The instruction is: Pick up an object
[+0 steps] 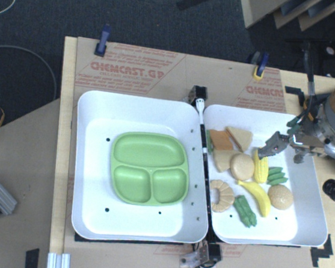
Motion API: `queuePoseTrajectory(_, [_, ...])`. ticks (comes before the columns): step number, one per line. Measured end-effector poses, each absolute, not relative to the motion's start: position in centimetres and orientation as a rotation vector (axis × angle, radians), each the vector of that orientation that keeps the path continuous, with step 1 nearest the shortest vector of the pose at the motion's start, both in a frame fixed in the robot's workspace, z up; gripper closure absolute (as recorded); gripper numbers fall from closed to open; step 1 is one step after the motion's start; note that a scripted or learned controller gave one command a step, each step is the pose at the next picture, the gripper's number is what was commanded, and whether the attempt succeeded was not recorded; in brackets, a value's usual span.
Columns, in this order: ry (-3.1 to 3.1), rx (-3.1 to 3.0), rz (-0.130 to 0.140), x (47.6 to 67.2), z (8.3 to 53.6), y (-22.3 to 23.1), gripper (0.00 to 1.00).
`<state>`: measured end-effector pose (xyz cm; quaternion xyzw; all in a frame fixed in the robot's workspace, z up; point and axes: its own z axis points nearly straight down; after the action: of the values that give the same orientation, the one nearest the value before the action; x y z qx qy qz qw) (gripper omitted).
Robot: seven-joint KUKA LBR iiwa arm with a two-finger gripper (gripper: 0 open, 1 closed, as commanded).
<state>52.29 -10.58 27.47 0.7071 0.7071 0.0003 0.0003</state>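
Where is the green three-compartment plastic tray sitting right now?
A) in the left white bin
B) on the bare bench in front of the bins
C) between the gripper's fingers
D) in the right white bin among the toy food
A: the green three-compartment plastic tray lies flat in the left white bin, while the toy food fills the right white bin.

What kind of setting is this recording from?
Probably a robotics lab bench: two white bins on a protected board held by clamps, toy food in the right bin, a green divided plate in the left.
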Motion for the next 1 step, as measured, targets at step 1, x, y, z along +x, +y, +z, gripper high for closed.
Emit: queuePoseTrajectory(1, [2.228,2.234,-0.013,47.49,15.95,-10.09,0.00])
